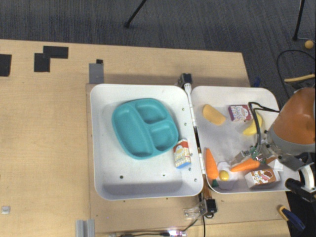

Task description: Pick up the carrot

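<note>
A carrot [211, 164] is seen in the right bin [232, 96], laid lengthwise against the bin's left wall with its narrower end pointed towards the far side. Its near end is crowded by a small yellow and white item [224, 174] whose kind cannot be made out. A second orange tapered piece [245, 166], shaped much like another carrot, is laid crosswise just beside it, and its right end is met by the gripper [256, 154]. The gripper is found low over the right half of this bin. It is partly covered by the arm's orange band [297, 117] and grey wrist, and whether it is spread or closed cannot be told, nor whether anything is pinched in it. The arm is cut off by the right edge of the view. A brown carton [260, 177] is seen just beside the gripper at the bin's near wall. A purple carton [239, 113], a pale yellow rounded piece [214, 114] and a bright yellow item [252, 128], partly hidden by a black cable, are placed towards the far side. In the left bin [106, 172] a teal divided plate [144, 127] is set, with a small white carton [181, 154] touching its near right edge.
</note>
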